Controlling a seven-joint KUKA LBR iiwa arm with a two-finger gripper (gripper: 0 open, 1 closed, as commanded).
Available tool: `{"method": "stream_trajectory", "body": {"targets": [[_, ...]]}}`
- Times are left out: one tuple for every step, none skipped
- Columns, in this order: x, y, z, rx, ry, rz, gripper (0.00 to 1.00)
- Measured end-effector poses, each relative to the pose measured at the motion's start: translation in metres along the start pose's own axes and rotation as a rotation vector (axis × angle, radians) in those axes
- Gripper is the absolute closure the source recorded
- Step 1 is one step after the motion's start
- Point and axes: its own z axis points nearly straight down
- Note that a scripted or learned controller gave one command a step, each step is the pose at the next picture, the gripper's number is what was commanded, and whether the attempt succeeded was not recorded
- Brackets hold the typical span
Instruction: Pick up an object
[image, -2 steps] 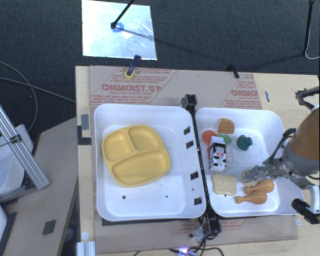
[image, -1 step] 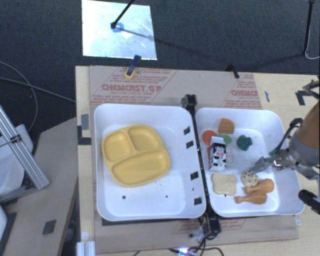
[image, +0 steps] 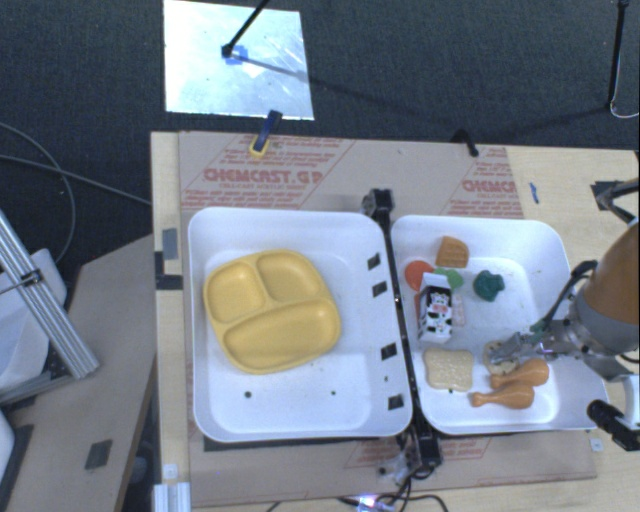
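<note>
- The bench (image: 420, 165) is covered with printed cardboard and carries two shallow white bins side by side.
- The left white bin (image: 215, 400) holds a yellow plastic plate with three compartments (image: 272, 310), lying flat toward the bin's left half.
- The right white bin (image: 540, 240) holds a scatter of toy food.
- Near its far side lies a small orange-brown toy piece (image: 452, 251); just below it sit a red-orange round piece (image: 418, 272) and a small green bit (image: 455, 278).
- A dark green lumpy toy (image: 488, 286) sits apart from these, further right.
- A small black-and-white carton printed like a cow (image: 437, 310) lies close to the divider between the bins, touching the red-orange piece.
- A pale toast-like square slice (image: 448, 368) lies below the carton.
- Two orange-brown toy drumsticks (image: 512, 398) rest near the bin's front edge, one just above the other.
- The grey arm reaches in from the right, and its gripper (image: 505, 350) is low in the right bin, just above the upper drumstick and right of the toast slice.
- How far the jaws stand open cannot be told from this view, and nothing is visibly gripped between them.
</note>
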Motion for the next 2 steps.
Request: {"method": "stream_trajectory", "body": {"targets": [[0.000, 0.002, -0.012, -0.003, 0.000, -0.004, 1.00], [0.033, 0.017, -0.004, -0.004, -0.013, -0.002, 1.00]]}}
